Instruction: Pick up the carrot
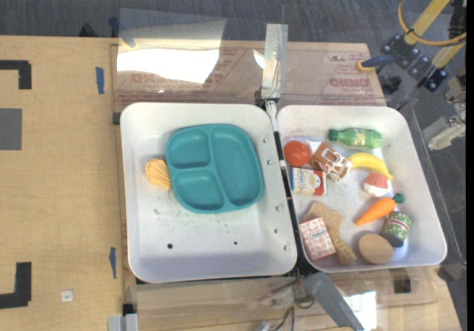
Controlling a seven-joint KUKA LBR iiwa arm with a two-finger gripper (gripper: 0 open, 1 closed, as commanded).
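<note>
Left bin (141, 248): teal divided plate (215, 166) at centre, a yellow shell-shaped toy (158, 172) touching its left edge.

Right bin (426, 196): crowded. Tomato (297, 152) at far left, small cartons (307, 181) beside it, green bottle (355, 136) at the far side, banana (368, 162) near it.

Carrot (376, 210) lies in the right half, tilted, tip toward near-left. Just beside it: a small can (398, 226) to the right, a brown potato (375, 248) nearer, crackers (328, 220) to the left.

Tool state: cannot tell.

Risk: with neighbours this tight, a descent slightly off could catch the can or potato, or nudge the carrot aside. Its tapered, slanted body may slip out if gripped near the tip.
</note>
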